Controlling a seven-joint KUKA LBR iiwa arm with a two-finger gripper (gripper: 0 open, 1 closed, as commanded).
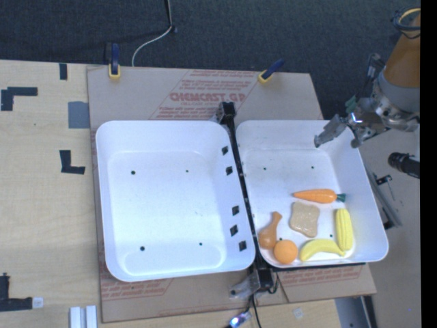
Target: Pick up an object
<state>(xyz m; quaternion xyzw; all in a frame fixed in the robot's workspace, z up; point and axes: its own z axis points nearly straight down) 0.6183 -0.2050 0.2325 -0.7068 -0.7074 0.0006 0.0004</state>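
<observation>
Hovering over the right bin's (355, 157) far right corner, the gripper (339, 134) has its fingers spread apart, nothing between them. All toy food lies in that bin's near half: carrot (315, 196), bread slice (304, 219), corn (343, 229), banana (321, 250), orange (285, 252), drumstick (270, 231). Left bin (109, 183) alongside.

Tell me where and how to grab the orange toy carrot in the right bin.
Grip the orange toy carrot across its thick middle, coming straight down from above. It lies flat, lengthwise left to right, with bare bin floor behind it; the tan toy bread slice sits close in front, so keep the claw narrow.
</observation>
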